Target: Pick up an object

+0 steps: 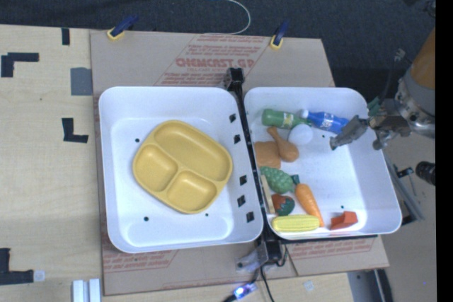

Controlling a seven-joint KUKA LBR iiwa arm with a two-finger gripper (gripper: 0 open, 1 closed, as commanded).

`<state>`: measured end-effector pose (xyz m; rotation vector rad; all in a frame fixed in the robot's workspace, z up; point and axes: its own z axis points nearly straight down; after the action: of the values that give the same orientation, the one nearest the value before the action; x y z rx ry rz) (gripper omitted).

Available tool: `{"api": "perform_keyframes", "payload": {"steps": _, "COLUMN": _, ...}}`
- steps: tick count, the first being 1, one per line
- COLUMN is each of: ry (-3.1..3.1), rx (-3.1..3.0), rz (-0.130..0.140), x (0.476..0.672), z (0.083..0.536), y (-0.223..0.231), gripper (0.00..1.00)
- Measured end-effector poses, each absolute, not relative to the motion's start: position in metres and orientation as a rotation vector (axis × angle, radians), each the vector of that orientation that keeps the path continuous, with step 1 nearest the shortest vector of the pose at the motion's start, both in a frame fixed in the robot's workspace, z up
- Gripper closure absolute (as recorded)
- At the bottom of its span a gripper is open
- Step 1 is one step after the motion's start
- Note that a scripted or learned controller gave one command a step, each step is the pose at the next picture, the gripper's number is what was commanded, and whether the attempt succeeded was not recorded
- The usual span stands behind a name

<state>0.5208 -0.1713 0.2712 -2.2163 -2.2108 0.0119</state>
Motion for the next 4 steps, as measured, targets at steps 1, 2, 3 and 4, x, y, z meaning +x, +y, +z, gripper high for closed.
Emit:
{"api": "perform_keyframes", "payload": {"steps": 1, "ry": -2.222, "rx": -2.22, "rz": 0.002, "x": 0.523, "z": 0.277, "y": -0.171, "gripper": 0.0}}
{"api": "perform_keyframes", "payload": {"steps": 2, "ry": -2.22, "rx": -2.219, "rz": 0.005, "x": 0.525, "z": 0.234, "y": -0.173, "gripper": 0.0}}
{"api": "perform_keyframes", "payload": {"steps": 3, "ry": -2.219, "rx": -2.216, "rz": 0.006, "x": 0.525, "z": 0.187, "y": -0.165, "gripper": 0.0}}
{"api": "perform_keyframes", "payload": {"steps": 4, "ry": -2.219, "rx": -2.216, "rz": 0.006, "x": 0.527, "z": 0.143, "y": -0.162, "gripper": 0.0}}
